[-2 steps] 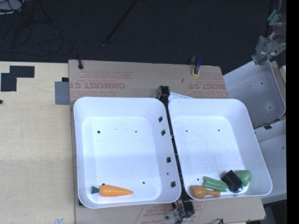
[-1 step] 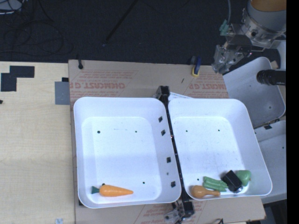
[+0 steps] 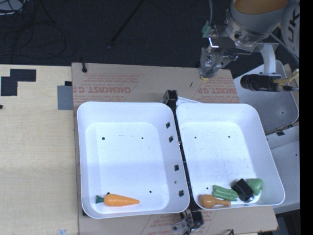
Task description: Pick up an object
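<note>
On the pale wooden tabletop lies printed cardboard, its lettering unreadable. The tool hangs beyond the bins; its grip I cannot tell. A carrot lies in the left bin.

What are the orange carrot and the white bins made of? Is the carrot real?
The orange carrot with green top looks like a smooth plastic toy: even colour, slight sheen, so probably not real. The two shallow white bins look like glossy moulded plastic, with rounded corners and soft reflections.

arm: upper right, raised | pincer: pointing down
</note>
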Controlling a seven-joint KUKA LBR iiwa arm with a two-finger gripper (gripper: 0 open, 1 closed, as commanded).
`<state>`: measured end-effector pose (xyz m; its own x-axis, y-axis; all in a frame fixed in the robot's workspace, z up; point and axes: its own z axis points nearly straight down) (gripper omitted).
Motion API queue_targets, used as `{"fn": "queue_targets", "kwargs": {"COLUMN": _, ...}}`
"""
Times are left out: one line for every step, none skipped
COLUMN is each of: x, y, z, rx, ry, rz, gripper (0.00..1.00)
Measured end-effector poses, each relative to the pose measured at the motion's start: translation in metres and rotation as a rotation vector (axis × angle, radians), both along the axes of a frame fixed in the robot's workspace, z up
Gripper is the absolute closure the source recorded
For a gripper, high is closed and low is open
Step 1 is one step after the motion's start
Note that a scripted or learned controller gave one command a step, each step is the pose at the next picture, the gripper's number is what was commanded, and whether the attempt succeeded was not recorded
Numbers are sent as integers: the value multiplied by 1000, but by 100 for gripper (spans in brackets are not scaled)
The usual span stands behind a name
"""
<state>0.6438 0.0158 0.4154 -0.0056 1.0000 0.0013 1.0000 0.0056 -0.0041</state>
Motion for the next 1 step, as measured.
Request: {"fn": "queue_targets", "kwargs": {"x": 0, "y": 111, "z": 5, "rx": 1, "ry": -2, "rz": 5, "gripper": 100}}
